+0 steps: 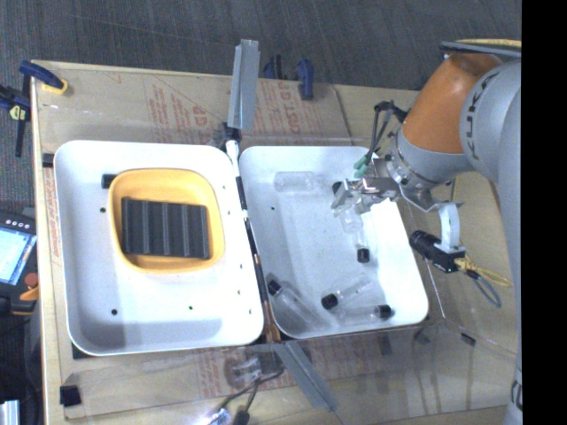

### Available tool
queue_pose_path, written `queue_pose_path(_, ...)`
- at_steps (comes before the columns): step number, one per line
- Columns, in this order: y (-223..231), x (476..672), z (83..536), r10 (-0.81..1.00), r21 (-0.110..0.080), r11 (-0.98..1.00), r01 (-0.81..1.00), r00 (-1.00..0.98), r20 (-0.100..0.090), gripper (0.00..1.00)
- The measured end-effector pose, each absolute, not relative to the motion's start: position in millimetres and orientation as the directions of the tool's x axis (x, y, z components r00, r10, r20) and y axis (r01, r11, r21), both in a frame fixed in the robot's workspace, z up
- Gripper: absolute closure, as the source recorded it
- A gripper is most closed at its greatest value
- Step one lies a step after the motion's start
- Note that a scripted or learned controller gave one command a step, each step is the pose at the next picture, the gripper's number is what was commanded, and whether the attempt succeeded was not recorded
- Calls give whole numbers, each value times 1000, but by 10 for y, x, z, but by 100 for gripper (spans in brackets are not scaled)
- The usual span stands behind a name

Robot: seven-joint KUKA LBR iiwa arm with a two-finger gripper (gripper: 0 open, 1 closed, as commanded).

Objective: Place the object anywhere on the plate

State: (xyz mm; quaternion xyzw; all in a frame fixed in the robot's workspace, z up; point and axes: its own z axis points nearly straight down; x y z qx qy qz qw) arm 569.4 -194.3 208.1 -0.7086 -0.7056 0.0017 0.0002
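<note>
A grey robot arm (478, 122) with an orange band reaches in from the right of the frame and holds its hand (354, 193) low over the upper part of the right bin (403, 273), one of two shallow white bins set side by side on a pale wooden surface (133, 104). Whether the hand is wide, narrow or gripping anything cannot be told; its tips blur against the white floor. Several clear plastic bottles with dark caps lie scattered in that bin: one (297, 181) near the upper edge, one (359, 242) just below the hand, and a cluster (350, 297) toward the lower edge, so the object to be moved appears to be among them, not yet on its target. The yellow plate (164, 184), carrying a dark ribbed insert (166, 228), sits in the left bin (80, 308) at centre left, well apart from the hand. The arm's low posture suggests a pick attempt, with the carry across the divide between bins to follow.
</note>
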Motion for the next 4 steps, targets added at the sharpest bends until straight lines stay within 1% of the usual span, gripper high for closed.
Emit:
queue_pose_path(1,-1177,5699,2078,997,-6,82,997,-82,2,100)
queue_pose_path(2,-745,6267,2163,965,-1,262,965,-262,0,100)
queue_pose_path(3,-267,6227,1915,931,-4,365,931,-365,2,100)
queue_pose_path(4,-269,6228,1916,931,-3,364,931,-364,1,0)
